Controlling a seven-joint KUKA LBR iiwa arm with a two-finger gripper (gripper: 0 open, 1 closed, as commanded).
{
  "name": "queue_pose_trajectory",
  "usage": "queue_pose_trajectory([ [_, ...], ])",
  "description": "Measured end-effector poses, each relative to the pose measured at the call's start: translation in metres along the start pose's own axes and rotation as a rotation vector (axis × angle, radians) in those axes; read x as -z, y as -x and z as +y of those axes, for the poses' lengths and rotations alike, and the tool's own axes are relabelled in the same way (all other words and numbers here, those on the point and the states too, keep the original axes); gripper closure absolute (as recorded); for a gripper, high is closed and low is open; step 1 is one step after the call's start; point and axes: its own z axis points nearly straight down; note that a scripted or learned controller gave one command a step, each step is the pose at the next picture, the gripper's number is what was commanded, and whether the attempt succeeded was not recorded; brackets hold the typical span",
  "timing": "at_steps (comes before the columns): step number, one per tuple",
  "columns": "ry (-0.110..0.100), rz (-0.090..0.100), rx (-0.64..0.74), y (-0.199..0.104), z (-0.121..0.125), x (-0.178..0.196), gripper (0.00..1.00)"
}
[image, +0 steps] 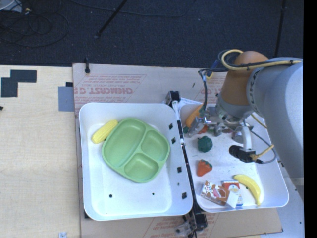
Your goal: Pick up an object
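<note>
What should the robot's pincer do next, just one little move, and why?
Probably drop a little lower onto the orange toy. The pincer hangs at the upper left of the right bin, just beside that toy, with the green broccoli right below it in the picture. I can't see anything held yet, so getting closer comes first.

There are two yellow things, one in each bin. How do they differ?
The corn lies in the left bin, touching the green plate; the banana lies in the right bin, apart from the plate, beside a small carton. The corn is stubby and nearly straight; the banana is slimmer and curved. Both are yellow and lie flat, away from the gripper.
</note>
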Motion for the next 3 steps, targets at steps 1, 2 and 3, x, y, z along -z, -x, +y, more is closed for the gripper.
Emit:
queue_pose_trajectory([
  [1,0.001,-0.001,0.000,0.013,0.000,0.000,0.00],
  [2,-0.001,-0.001,0.000,-0.005,0.000,0.000,0.00],
  [3,-0.001,-0.001,-0.001,-0.004,0.000,0.000,0.00],
])
